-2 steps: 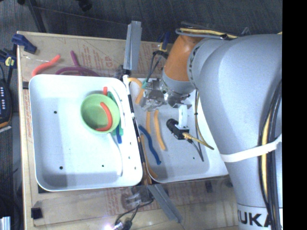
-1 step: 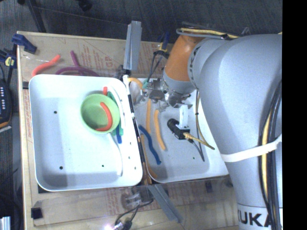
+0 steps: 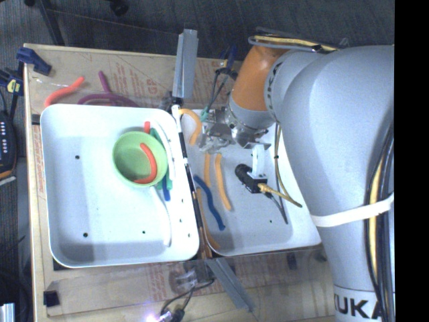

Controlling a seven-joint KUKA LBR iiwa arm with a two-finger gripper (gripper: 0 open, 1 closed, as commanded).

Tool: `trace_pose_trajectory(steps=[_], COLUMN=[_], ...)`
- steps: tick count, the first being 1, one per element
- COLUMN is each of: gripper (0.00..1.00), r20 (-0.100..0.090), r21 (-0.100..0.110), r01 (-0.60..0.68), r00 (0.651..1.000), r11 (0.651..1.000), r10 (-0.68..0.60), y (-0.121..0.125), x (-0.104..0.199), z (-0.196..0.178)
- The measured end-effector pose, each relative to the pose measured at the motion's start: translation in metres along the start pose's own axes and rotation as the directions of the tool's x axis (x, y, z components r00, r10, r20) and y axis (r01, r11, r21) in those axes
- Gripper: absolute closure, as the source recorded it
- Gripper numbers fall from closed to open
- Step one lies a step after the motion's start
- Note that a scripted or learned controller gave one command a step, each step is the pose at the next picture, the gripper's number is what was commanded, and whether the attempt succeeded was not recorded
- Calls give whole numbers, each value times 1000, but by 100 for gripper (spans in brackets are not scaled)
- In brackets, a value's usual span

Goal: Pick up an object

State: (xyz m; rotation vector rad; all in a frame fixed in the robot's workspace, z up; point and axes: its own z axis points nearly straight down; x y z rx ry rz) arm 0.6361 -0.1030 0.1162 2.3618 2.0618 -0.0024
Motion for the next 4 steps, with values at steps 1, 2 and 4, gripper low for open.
trace_pose_trajectory(steps=[1, 2, 4], gripper=[0, 0, 100], r20=[0, -5, -7], r21=[0, 2, 3], r01=[0, 214, 393], r00=[1000, 977, 920], r11=[1000, 977, 920], r10=[0, -214, -393], y=[0, 10, 12], x=[0, -20, 67], z=[0, 25, -77])
